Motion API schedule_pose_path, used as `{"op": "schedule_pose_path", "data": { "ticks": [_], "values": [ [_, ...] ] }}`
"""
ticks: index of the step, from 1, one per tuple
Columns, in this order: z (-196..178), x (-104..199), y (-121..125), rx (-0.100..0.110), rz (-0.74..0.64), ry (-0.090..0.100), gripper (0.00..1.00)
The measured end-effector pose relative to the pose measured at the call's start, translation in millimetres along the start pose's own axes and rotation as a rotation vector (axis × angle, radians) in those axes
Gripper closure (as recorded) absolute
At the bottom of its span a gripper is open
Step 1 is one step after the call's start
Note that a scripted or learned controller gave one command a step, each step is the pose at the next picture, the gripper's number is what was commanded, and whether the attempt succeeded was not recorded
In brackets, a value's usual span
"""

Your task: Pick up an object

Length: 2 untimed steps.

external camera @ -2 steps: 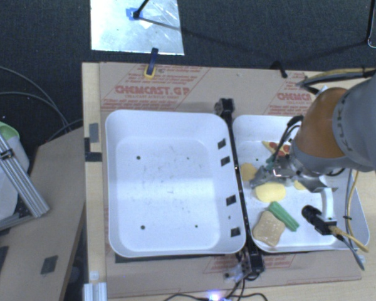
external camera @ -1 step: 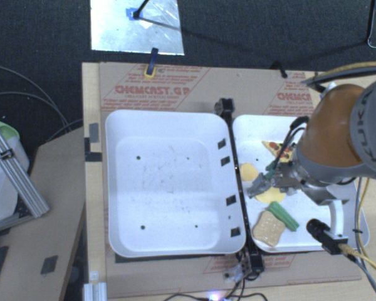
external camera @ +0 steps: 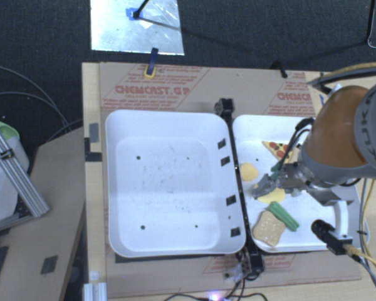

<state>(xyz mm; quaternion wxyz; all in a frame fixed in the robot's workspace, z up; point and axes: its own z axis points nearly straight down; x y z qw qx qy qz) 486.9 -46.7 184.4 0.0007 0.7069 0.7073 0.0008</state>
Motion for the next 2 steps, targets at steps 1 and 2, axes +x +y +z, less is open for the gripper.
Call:
{"op": "schedule_pose_path", "data": {
  "ticks": [1, 2],
  "values": [
    [105, -41, -1, 0.005, 0.004, 0.000, 0.00],
    [-5, 38, 28, -0.008, -0.009, 0.000, 0.00]
  ]
}}
